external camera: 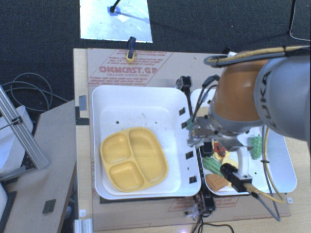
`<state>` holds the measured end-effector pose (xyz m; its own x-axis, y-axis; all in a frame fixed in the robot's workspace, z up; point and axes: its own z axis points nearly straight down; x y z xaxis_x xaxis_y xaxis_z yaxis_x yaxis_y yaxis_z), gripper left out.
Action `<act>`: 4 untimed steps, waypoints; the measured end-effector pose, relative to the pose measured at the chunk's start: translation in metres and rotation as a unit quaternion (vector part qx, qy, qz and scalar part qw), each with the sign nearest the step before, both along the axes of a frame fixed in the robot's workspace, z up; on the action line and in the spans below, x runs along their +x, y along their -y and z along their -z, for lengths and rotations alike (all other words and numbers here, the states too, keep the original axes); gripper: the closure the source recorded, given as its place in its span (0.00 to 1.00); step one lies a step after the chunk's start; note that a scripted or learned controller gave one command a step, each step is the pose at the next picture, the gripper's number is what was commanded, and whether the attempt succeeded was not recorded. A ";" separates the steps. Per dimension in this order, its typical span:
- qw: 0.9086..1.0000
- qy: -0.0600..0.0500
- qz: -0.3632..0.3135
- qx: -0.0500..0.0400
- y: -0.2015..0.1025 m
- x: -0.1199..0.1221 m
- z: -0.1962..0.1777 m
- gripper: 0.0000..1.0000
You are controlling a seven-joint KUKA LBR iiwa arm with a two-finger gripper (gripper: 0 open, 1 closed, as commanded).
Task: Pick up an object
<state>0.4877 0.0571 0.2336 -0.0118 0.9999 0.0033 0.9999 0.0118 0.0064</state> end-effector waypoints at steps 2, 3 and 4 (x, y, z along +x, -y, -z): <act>1.000 0.001 0.007 -0.002 0.002 0.062 -0.022 1.00; 1.000 -0.007 0.002 -0.001 -0.053 0.011 0.053 1.00; 1.000 -0.004 0.010 -0.003 0.030 -0.001 0.049 1.00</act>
<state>0.4862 0.0273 0.1843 0.0072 1.0000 -0.0024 1.0000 -0.0072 -0.0006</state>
